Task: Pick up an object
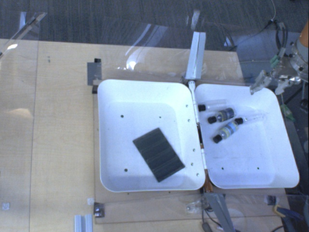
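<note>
the gripper (264,81) hovers over the right bin's (285,178) far right corner, its grip state impossible to tell, while three small bottles (224,124) lie inside that bin near its left wall.

Bright, even light falls from overhead, and the two shallow white plastic bins (112,96) come close to washing out. Glare streaks cross a clear sheet at the far edge of the pale wooden bench (48,129). Shadows are soft and short, pooling along the bins' inner walls. The picture is slightly soft and grainy, and small details blur at the right edge.
</note>
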`<move>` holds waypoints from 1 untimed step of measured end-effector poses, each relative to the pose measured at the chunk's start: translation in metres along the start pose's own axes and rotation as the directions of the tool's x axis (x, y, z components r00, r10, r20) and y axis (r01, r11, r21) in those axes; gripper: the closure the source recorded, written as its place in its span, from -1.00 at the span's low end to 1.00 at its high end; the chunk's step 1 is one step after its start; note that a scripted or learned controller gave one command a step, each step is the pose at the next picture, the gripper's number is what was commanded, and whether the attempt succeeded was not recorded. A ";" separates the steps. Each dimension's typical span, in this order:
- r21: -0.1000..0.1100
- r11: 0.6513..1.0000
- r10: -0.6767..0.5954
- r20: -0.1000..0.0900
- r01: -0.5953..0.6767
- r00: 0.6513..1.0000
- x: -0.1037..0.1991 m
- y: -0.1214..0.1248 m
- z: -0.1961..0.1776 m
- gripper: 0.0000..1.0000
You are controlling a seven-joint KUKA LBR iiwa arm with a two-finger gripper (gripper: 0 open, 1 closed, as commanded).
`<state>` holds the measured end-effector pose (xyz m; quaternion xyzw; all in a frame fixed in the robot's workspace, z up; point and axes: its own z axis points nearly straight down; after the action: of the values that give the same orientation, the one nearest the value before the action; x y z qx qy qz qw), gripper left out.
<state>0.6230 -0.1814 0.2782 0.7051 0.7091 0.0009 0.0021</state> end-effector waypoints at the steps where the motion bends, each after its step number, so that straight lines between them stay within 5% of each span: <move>1: 0.002 1.000 -0.016 -0.003 0.016 1.000 0.043 0.026 0.145 -1.00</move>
<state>0.6491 -0.1389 0.1336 0.6994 0.7147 0.0009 0.0004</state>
